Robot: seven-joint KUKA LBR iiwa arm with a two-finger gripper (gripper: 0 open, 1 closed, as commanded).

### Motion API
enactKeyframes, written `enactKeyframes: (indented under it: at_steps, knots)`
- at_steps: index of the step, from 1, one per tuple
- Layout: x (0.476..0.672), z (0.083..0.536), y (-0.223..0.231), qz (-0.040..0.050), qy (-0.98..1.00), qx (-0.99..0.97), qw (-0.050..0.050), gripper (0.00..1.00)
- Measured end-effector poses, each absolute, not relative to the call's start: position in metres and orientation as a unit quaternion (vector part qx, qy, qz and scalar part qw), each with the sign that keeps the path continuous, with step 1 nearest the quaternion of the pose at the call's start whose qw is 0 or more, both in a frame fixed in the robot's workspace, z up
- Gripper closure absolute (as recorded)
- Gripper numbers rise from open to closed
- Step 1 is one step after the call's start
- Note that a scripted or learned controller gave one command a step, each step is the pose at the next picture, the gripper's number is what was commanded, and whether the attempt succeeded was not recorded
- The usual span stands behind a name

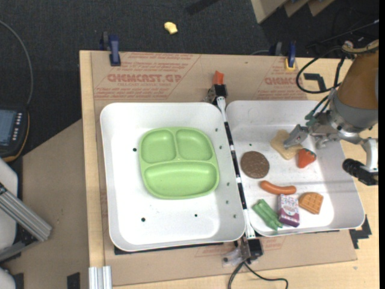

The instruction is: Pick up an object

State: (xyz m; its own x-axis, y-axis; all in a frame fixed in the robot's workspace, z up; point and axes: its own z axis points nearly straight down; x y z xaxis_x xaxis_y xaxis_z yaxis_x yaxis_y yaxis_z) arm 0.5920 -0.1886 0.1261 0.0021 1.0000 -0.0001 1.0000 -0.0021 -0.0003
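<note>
My gripper (309, 139) hovers over the upper middle of the right bin (343, 218), open with nothing between its fingers. Just below it lies a red strawberry (307, 158), and a tan bread slice (281, 145) sits by its left finger. Farther down the bin are a round brown patty (254, 164), an orange sausage (278, 188), a waffle piece (311, 202), a purple carton (288, 210) and a green pea pod (264, 214).
The left bin (120, 209) holds a green divided plate (178, 161). A black divider rail (231, 161) runs between the bins. Blue clamps (112, 48) hold the bench board at the back. The arm's orange band (361, 80) rises at the right.
</note>
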Motion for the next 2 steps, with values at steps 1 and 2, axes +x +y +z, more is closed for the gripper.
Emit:
enactKeyframes:
  at_steps: [1,2]
  knots:
    - [0.565,0.082,-0.203,0.0015,-0.706,-0.708,0.002,0.0]
    - [0.568,0.095,-0.202,-0.0007,-0.707,-0.707,-0.002,1.0]
